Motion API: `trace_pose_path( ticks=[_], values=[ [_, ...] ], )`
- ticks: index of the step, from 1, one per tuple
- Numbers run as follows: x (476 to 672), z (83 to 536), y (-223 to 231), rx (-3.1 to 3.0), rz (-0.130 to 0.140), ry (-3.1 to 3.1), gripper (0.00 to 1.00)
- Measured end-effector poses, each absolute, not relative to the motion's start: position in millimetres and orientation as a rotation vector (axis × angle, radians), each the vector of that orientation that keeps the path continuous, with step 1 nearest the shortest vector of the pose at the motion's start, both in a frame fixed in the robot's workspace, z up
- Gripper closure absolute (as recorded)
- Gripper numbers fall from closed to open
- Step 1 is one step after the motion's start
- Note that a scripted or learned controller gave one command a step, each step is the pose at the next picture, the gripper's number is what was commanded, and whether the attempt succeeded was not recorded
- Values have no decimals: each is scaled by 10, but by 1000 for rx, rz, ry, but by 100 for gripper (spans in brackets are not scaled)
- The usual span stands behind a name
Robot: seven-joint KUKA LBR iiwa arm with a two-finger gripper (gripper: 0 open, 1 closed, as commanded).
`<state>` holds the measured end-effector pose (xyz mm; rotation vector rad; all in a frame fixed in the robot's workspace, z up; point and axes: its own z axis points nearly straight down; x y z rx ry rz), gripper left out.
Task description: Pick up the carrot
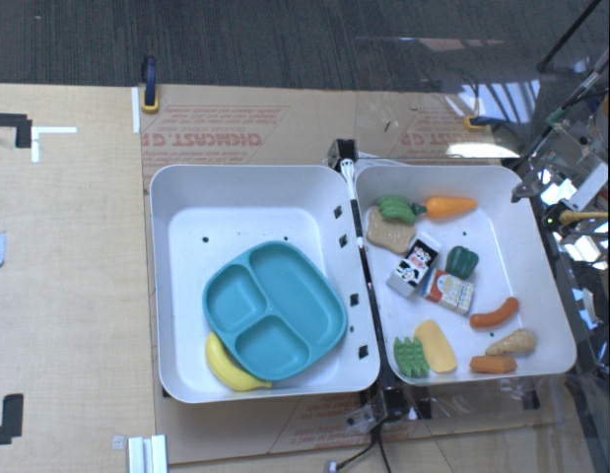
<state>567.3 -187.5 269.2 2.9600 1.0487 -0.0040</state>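
1. Task object: the orange tapered plastic carrot [448, 206] lies in the right-hand shallow white bin [537, 264], close to the far wall and towards the side nearest the central divider.
2. Orientation: its long axis runs roughly left to right across the view, almost parallel with the far wall. The blunt end faces the divider and the narrow tip points to the arm's side.
3. Neighbours: a green leafy piece [394, 207] sits just beside the blunt end; whether the two touch cannot be told. A tan bread-shaped slice [389, 234] lies just nearer the camera than that piece. The carrot's right half and near flank stand apart from other items.
4. Tool: the two-finger gripper [533, 187] appears among the grey hardware at the far right corner of the same bin, outside the bin floor. How wide it stands cannot be told at this resolution. Nothing is seen in its grasp.
5. Governing relation: the carrot lies to the left of the tool in this view, at about the same depth along the far wall.
6. Judgement: the approach is a leftward travel and descent, and a grip across the short width at mid-length looks preferable.
7. Risk, as judged: the adjacent far wall may limit clearance on that side.
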Motion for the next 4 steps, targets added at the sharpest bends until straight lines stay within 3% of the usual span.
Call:
trace_pose_path(
  ticks=[1, 2, 3, 4],
  values=[
    [6419, 1777, -1853, 2925, -3, 1147, 0],
    [6558, 1014, -1980, 2973, 7, 992, 0],
    [6350, 914, -1346, 2984, -7, 994, 0],
    [6177, 909, -988, 3125, -11, 357, 0]
  ],
)
